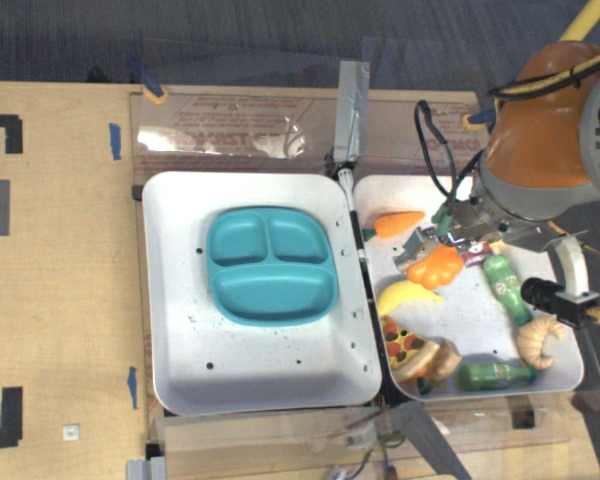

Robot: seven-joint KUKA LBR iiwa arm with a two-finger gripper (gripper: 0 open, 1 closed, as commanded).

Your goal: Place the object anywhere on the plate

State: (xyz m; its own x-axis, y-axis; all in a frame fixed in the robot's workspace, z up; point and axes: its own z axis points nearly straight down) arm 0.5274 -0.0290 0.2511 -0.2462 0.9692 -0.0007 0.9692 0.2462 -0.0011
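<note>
A fixed overhead camera looks down at a slant on a light wooden tabletop [60,268] carrying two shallow white bins side by side. The left white bin [170,348] holds a teal plastic plate with three compartments [272,266], sitting slightly toward twelve o'clock of the bin's centre. The right white bin [565,368] is crowded with toy food: a small orange carrot-shaped piece [398,224] at eleven o'clock, a lumpy orange plastic pepper-like toy [438,268] near the middle, a yellow banana-shaped toy [404,296] just beside it at seven o'clock, a pizza-slice toy [404,346] and a tan bread-like piece [440,358] at six to seven o'clock, two green bottle-shaped toys [505,286], and a beige croissant-shaped toy [538,343] at four o'clock. The grey arm with its orange band [540,108] reaches in from three o'clock, and the claw [442,236] sits low at twelve o'clock of the orange pepper toy, very near or touching it. Whether the claw is open or closed cannot be told from this angle, and no object is visibly clamped. This looks like the picking step, with nothing on the plate yet. Next, a secure grip, a lift clear of the bin wall, and a carry toward nine o'clock over the plate seem needed.
</note>
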